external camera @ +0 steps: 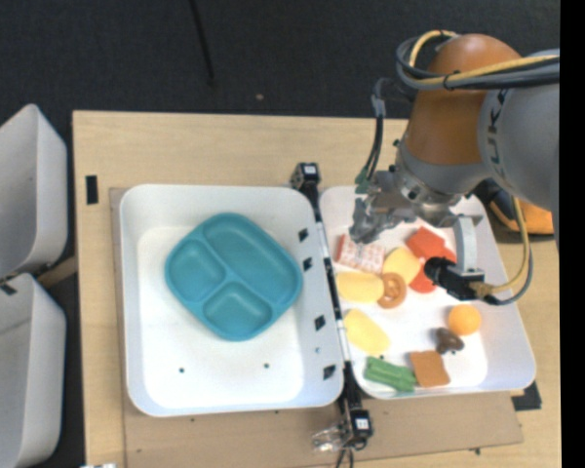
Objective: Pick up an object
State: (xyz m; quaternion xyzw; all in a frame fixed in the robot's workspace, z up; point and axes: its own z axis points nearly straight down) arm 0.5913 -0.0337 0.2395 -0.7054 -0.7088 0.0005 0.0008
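Two white bins sit side by side on the worktop (97, 154). Using the blue tray (234, 274) in the left bin (136, 359) as landmark: the right bin (507, 359), to the tray's right, holds the small items. Nearest the tray lie a pink-and-white packet (359, 254), a yellow piece (359, 286) and a second yellow piece (367, 331); farther right are an orange ring-shaped piece (392, 290), a red piece (431, 245), an orange ball (464, 319), a small brown item (449, 339), a green piece (390, 375) and a tan block (430, 368). The tool (367, 224) hangs just above the packet; whether it is spread or pressed together cannot be made out.
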